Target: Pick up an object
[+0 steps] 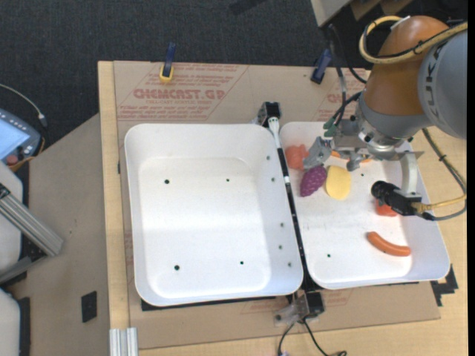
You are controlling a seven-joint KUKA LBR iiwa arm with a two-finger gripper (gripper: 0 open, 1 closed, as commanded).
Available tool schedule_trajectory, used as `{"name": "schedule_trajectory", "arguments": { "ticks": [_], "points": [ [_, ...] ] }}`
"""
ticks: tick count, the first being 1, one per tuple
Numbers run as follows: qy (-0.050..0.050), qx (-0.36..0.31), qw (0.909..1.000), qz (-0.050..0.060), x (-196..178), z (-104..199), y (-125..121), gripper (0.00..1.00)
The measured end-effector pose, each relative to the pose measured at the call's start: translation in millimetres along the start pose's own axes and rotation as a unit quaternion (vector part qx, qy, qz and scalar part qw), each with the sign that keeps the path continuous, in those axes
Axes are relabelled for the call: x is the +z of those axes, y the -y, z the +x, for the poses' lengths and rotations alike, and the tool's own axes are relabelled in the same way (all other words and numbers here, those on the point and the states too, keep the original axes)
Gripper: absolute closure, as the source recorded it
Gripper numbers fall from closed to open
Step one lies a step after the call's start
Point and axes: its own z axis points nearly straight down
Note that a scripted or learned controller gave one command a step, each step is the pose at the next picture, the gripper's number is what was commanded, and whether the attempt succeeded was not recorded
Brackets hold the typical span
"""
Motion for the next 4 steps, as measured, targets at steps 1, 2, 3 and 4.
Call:
{"name": "schedule_trajectory", "arguments": {
  "ticks": [1, 2, 3, 4],
  "points": [
    [0.001, -0.001, 1.0000, -0.003, 3, 51, -9, 0.00],
    [0.001, 0.003, 1.0000, 0.001, 4, 26, 49, 0.00],
    [0.002, -0.001, 1.0000, -0.005, 3, 75, -8, 0.00],
    [0.001, 0.001, 1.0000, -0.002, 3, 72, -6, 0.00]
  ]
}}
